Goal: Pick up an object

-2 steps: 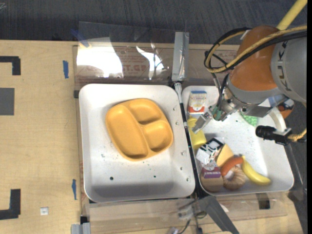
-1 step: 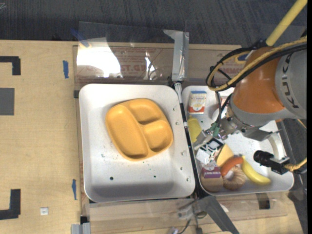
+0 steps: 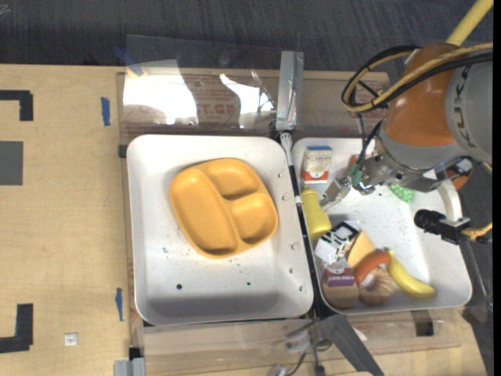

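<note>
A: Yellow bottle (image 3: pixel 315 215), nearest candidate to the gripper (image 3: pixel 341 189). Lying on its side along the left wall of the right bin (image 3: pixel 450 245), cap end toward the carton (image 3: pixel 317 164).

B: Gripper status?

A: Low over the right bin, just right of the bottle's upper end. Nothing seen between the fingers. Finger spread: cannot tell, too small and dark against the wrist.

B: Handling estimate for the bottle?

A: Likely light plastic, stiff enough for a pinch, smooth and rounded, so prone to rolling or slipping out. Best taken across the short axis, mid-body. Tight against the bin wall, so little room for a finger on that side.

B: Other options?

A: Heap at the near end of the same bin: banana (image 3: pixel 411 280), orange piece (image 3: pixel 368 264), pale wedge (image 3: pixel 360 247), black-and-white packet (image 3: pixel 334 240), purple-labelled can (image 3: pixel 340 282), brown lump (image 3: pixel 379 287). All touching or overlapping. Banana probably easiest there, lying at the edge of the heap, stiff if a toy, curved, slippery. Green item (image 3: pixel 401 191) at the far end, partly under the arm, identity unclear.

B: Left bin?

A: Left bin (image 3: pixel 149 233) with a yellow divided tray (image 3: pixel 223 206) near its middle. Broad, shallow, rigid by the look; only the rim narrow enough to pinch. Poor choice.

B: Risk note?

A: Glancing contact and a roll toward the wall; closing on air.
</note>
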Robot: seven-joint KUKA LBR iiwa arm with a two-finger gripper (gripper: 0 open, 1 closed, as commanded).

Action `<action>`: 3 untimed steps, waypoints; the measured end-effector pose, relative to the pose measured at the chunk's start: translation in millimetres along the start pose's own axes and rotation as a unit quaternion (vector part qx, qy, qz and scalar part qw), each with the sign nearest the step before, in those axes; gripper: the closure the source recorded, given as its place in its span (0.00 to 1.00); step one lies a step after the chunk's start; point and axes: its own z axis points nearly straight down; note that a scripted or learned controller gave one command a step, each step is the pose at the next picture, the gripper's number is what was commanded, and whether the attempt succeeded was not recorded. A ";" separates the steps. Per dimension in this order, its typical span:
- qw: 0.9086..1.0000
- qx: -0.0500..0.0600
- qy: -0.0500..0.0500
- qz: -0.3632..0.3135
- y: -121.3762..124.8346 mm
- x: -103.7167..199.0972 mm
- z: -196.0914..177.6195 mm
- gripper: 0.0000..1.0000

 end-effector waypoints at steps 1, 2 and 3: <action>0.998 0.001 0.001 -0.057 10.9 30.2 -0.3 0.00; 1.000 0.001 0.001 -0.012 -1.7 37.0 -12.8 0.00; 0.996 0.002 0.002 0.086 -20.1 42.4 0.5 0.00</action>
